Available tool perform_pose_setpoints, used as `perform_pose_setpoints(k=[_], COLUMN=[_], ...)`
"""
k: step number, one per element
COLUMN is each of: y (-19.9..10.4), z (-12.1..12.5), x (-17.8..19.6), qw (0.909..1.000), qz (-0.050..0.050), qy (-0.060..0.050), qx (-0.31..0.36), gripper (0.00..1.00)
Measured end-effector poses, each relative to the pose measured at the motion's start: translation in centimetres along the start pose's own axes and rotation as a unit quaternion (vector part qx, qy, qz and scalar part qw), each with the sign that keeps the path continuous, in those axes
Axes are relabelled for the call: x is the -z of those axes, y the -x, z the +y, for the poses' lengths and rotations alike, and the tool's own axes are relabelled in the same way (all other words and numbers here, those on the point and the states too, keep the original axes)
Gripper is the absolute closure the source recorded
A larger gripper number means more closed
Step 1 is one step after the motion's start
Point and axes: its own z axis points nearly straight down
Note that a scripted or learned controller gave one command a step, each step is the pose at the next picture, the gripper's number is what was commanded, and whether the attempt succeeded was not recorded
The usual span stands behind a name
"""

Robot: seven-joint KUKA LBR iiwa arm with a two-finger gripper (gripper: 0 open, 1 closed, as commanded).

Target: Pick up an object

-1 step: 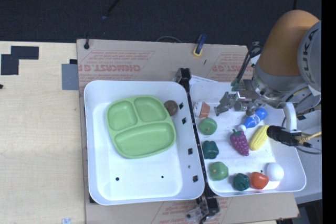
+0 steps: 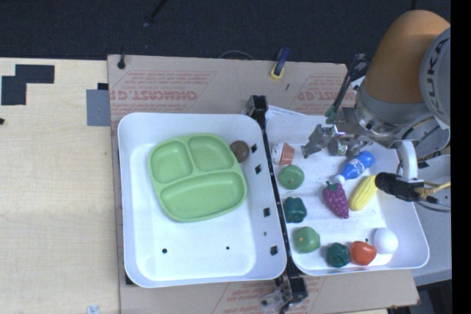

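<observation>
Going down here, your gripper [image 2: 321,140], seemingly spread and empty, could clip the blue bottle [image 2: 356,166] just right.

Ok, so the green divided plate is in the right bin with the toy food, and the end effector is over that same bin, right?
Not quite. The camera view shows the green divided plate lying in the left bin. The toy food is in the right bin, and the end effector is over the right bin.
</observation>
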Motion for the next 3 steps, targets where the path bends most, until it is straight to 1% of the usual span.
perform_pose_setpoints(k=[1, 2, 3], y=[-0.2, -0.5, -0.7], z=[-0.4, -0.9, -0.9], x=[-6.5, -10.9, -13.2], qw=[1.0, 1.0, 1.0], qz=[0.001, 0.0, 0.0], qy=[-0.003, -0.002, -0.001], qx=[0.0, 0.0, -0.001], gripper=[0.0, 0.0, 0.0])
